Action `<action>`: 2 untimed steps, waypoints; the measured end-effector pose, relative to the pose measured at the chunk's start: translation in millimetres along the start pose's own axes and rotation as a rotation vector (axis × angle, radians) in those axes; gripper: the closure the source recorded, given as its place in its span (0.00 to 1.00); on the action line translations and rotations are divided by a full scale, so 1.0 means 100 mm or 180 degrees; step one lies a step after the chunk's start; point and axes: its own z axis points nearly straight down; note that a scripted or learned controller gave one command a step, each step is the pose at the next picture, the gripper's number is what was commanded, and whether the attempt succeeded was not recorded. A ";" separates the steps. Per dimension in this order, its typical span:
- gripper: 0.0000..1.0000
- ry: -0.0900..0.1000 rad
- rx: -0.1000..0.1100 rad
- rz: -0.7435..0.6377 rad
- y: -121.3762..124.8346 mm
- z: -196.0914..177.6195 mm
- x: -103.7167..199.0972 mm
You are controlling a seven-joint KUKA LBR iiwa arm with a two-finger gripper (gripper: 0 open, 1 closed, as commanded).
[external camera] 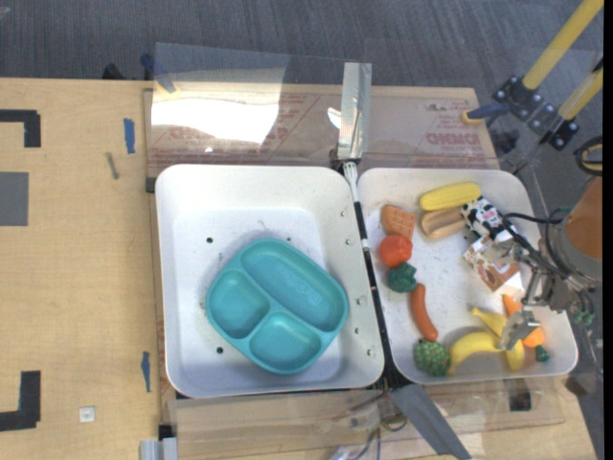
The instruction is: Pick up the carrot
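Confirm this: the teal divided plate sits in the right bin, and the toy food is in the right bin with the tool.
Not quite. The camera view shows the teal divided plate in the left bin. The toy food does lie in the right bin, where the tool is.

A divided tray (278, 305) lies in the left bin (182, 199); toy foods (421, 257) fill the right bin (402, 182).

glossy plastic tray (278, 300), matt wooden bench (72, 257)
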 end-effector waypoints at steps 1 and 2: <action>0.00 0.0067 -0.0012 0.0021 -0.04 0.04 -0.23; 1.00 -0.0056 0.0004 0.0021 -0.03 -0.14 -0.35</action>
